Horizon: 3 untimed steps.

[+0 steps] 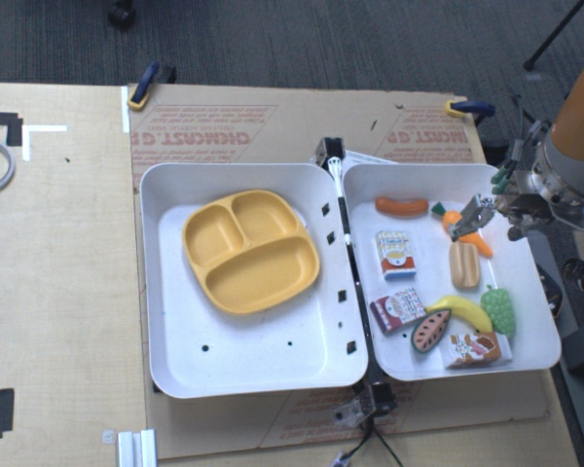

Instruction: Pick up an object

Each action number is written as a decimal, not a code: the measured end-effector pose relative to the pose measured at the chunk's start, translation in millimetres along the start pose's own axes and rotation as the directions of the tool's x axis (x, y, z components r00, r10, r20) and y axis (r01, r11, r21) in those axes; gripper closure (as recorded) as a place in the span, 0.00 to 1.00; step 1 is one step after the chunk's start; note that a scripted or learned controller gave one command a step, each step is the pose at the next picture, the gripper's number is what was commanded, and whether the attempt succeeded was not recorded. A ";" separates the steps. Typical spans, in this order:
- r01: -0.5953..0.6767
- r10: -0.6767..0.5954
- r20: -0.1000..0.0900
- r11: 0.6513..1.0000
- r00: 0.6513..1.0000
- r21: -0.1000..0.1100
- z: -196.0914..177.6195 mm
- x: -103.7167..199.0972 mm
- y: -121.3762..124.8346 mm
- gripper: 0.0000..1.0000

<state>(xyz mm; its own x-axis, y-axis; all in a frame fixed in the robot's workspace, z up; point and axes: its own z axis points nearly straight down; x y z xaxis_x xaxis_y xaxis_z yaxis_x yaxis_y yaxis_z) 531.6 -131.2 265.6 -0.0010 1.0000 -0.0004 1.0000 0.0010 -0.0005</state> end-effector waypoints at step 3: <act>0.123 -0.122 0.007 0.992 0.992 -0.018 159.5 -12.8 -47.9 1.00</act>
<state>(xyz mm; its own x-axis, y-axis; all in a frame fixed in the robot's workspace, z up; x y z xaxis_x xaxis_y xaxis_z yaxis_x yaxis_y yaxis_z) 483.7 -144.2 106.1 -0.1234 0.9923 -0.0076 0.9922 0.1235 0.0171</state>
